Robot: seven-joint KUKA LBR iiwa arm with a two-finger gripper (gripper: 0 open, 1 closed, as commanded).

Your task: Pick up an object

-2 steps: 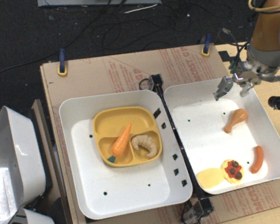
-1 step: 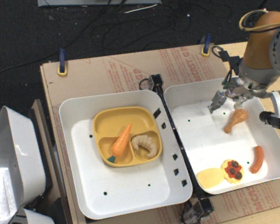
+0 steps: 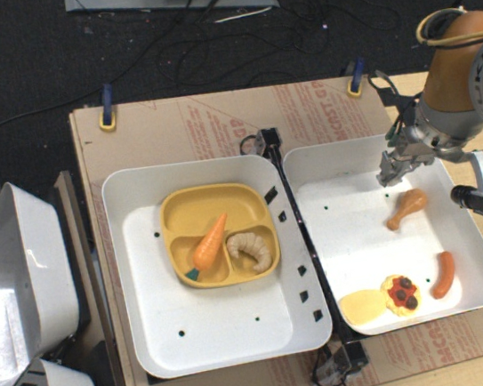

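Bench board (image 3: 212,115) is filling mid-frame, two white bins sitting on it side by side. Left bin (image 3: 155,335) is taking the centre-left, right bin (image 3: 336,164) the centre-right, their inner walls touching along a black divider strip.

Arm (image 3: 463,78) is reaching in from the upper right edge, orange band showing at the top, grey wrist angling down-left over the right bin's upper right corner.

Yellow plate (image 3: 216,202) is sitting in the upper middle of the left bin, three compartments. Carrot (image 3: 210,243) is lying tilted across the plate's lower left compartment, tip pointing upper right. Shrimp (image 3: 252,249) is curling in the lower right compartment, just beside the carrot.

Gripper (image 3: 391,172) is hanging over the upper part of the right bin, just above the drumstick in frame. Can't tell whether it's released or clenched; nothing is visibly sitting in it.

In the right bin: drumstick (image 3: 406,207) is lying centre-right, tilted, apart from the gripper. Yellow slice (image 3: 364,306) is lying flat at the lower edge. Tart (image 3: 401,293) with dark berries on top is touching the slice's right side. Sausage (image 3: 443,274) is lying near the lower right corner, tilted, near the tart.
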